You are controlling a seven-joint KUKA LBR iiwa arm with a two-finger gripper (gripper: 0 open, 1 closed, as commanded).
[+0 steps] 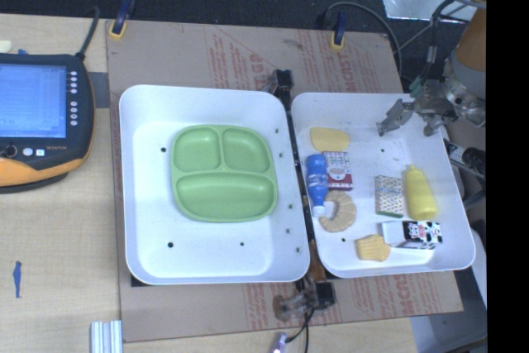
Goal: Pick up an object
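Here your hand [413, 116] hovers over the right bin's [463, 259] upper corner, metal fingers spread apart, gripping nothing. Below it lie a smooth yellow bottle [421, 193], a blue bottle [316, 178], a round cracker [337, 212], a yellow wedge [329, 139] and printed packets whose labels you cannot read. The left bin [140, 178] holds a glossy green divided plate [223, 173].

Two shallow white bins [140, 260]; one green three-compartment plastic plate [223, 174]; eight small toy food items [420, 192]; one handheld control pendant [41, 120].
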